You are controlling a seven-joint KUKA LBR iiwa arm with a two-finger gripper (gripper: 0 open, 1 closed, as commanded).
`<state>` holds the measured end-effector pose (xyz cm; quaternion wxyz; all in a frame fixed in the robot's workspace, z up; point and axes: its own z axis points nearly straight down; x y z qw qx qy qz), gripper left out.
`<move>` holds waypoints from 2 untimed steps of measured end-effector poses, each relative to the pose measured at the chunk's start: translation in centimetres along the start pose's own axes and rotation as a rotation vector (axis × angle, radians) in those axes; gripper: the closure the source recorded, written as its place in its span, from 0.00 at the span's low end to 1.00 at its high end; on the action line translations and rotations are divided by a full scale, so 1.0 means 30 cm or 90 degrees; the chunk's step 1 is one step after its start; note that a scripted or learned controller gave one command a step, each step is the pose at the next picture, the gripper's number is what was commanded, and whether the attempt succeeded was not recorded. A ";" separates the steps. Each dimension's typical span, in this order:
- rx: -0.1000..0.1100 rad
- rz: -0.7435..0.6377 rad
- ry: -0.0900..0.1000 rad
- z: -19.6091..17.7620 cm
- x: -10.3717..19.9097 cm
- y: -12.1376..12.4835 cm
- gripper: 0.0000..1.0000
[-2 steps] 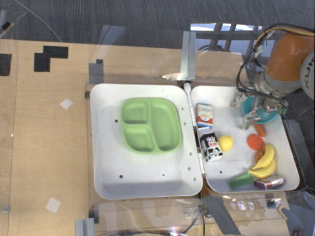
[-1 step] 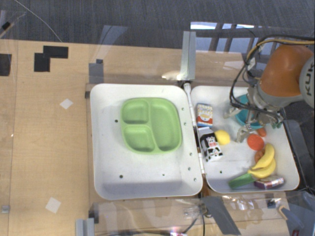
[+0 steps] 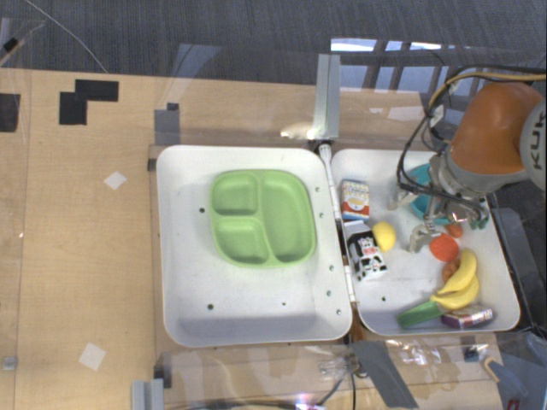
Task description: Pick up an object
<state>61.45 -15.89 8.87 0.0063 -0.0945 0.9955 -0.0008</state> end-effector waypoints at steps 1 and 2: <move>-0.001 -0.017 0.000 0.000 0.022 -0.037 0.00; 0.003 -0.018 -0.010 -0.053 0.003 -0.037 1.00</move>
